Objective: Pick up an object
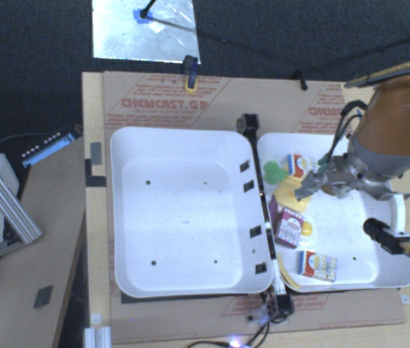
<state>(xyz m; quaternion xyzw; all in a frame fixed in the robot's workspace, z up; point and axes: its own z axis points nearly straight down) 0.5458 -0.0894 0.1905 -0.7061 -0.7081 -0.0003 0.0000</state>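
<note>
Several small things lie in the left part of the right bin [379, 270]. A green ball-like thing [272, 170] and a small white, red and yellow carton [297, 164] sit at the back. Below them lie a yellow thing [287, 195], a maroon packet [290, 228] and, near the front, another small carton [316, 265]. My gripper [312, 185] hangs low over the bin, just right of the yellow thing and in front of the back carton. Whether it touches either one is unclear.
The left bin [183, 209] stands beside the right one, with black clips [248, 185] along the shared rim. The grey arm with its orange band [400, 114] comes in from the right over the right bin's back. Brown board [169, 100] lies under both bins.
</note>
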